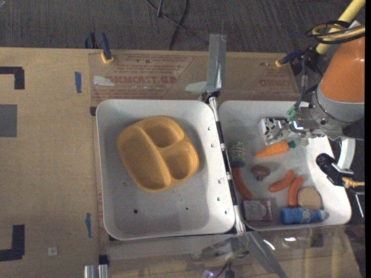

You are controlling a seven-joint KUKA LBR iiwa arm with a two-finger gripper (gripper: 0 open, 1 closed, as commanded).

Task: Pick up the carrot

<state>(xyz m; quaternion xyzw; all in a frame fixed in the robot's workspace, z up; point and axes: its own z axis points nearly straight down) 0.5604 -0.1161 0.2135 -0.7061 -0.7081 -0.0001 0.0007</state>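
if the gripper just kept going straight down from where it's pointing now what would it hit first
Most likely the carrot. The gripper hangs over the right bin, just above the carrot's green-tipped end, so that end looks first in line. Height is hard to judge from this slanted view, so it could miss narrowly.

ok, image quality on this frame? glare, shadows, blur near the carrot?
Camera view: soft overall and grainy; even light, no hard glare on the white bins; faint shadow under the yellow tray; carrot readable; gripper smeared, detail lost.
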